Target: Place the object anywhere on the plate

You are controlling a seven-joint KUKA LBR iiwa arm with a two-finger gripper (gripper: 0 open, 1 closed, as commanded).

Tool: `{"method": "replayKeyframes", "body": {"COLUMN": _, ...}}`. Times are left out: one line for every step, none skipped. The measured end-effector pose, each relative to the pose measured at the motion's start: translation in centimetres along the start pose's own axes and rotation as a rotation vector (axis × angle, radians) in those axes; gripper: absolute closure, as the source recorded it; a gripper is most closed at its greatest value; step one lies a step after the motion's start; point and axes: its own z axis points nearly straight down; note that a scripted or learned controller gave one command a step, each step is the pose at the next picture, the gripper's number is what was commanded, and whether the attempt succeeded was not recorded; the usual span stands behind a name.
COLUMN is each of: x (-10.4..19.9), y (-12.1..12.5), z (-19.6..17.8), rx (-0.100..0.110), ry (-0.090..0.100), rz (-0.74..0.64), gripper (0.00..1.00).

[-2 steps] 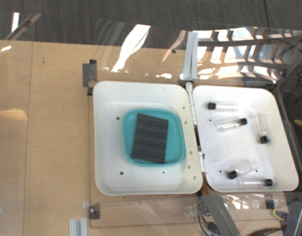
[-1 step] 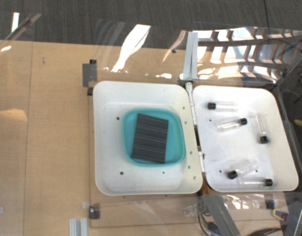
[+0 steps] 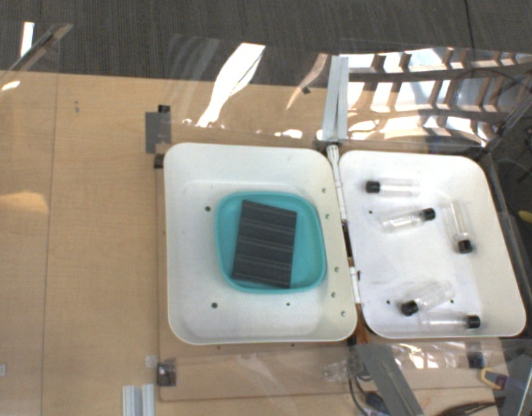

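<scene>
Dark ribbed block (image 3: 264,244) sits flat on the teal plate (image 3: 313,267), centre-left bin (image 3: 188,310), so placement looks done. Gripper's state: cannot tell. Next, likely a clear vial (image 3: 406,218) at right.

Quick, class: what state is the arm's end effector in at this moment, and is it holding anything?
End effector: cannot be told from this view. The dark ridged block already lies on the teal plate, in the left bin.

at my screen's lower right corner i see a grey slanted piece (image 3: 519,388); whether it's the arm, i can't tell.
</scene>
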Motion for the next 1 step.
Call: {"method": "replayKeyframes", "body": {"x": -0.95, "y": 3.30, "z": 17.10, "rx": 0.006, "ry": -0.007, "rz": 0.004, "gripper": 0.00}}
